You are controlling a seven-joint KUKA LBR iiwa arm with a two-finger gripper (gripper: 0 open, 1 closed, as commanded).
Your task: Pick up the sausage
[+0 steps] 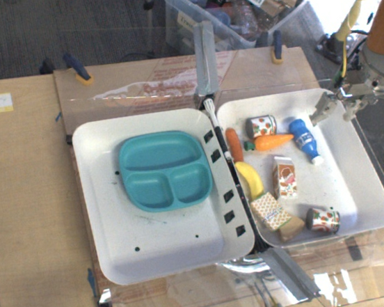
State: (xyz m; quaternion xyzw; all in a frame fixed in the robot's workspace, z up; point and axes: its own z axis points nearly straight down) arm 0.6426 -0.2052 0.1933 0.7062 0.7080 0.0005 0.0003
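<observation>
Camera view: slim glossy orange-red sausage (234,144) beside curved smooth banana (249,179)

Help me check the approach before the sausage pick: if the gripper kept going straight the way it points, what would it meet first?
Probably the blue bottle. The gripper points left and down into the right bin, and the bottle lies nearest on that line; the sausage sits farther left. Depth is unclear.

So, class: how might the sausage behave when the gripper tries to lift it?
The sausage looks like a smooth, rounded toy, so probably stiff, light and slippery. Lying against the bin wall beside the banana, it leaves little finger room and may roll.
</observation>
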